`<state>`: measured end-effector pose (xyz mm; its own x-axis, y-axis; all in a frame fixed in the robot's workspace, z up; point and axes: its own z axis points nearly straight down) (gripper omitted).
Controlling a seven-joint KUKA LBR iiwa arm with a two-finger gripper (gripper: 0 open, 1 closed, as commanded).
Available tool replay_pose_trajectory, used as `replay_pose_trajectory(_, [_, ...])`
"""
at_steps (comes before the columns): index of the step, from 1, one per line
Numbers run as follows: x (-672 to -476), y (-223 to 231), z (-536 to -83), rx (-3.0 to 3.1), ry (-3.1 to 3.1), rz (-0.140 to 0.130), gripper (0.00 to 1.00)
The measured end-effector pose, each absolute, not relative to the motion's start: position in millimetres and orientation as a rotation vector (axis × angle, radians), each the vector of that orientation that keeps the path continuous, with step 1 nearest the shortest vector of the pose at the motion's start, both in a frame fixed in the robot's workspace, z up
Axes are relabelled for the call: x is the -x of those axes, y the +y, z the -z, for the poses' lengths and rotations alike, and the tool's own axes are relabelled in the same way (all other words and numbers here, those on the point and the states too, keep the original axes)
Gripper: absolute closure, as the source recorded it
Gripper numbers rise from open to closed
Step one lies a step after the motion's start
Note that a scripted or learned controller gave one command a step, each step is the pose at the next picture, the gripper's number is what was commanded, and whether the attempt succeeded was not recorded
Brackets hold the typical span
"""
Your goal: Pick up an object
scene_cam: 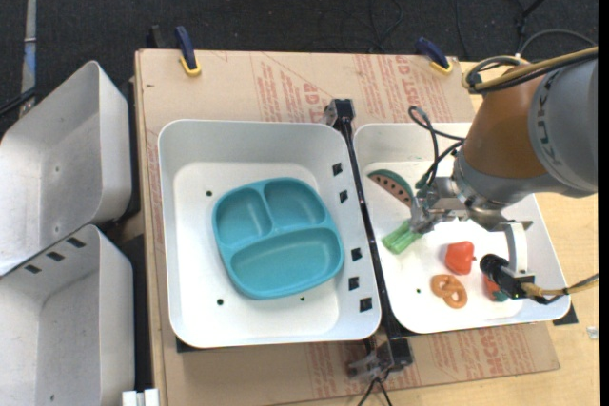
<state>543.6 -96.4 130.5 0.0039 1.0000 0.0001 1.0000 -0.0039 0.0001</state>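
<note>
Tool over the right bin, closest to the green piece

The tool hangs in the right bin; I cannot tell how wide it stands. A green piece lies touching or just beside it, down-left, long axis slanting. Also there: one red block, one pretzel, one melon slice. One blue tray fills the left bin.
</note>
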Motion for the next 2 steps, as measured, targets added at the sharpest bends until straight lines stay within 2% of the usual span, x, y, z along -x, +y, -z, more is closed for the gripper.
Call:
replay_pose_trajectory(1, [-542.4,-91.6,-192.5,2.222,-2.228,0.006,1.00])
replay_pose_trajectory(2, [-543.4,-91.8,-226.5,2.221,-2.227,0.003,1.00])
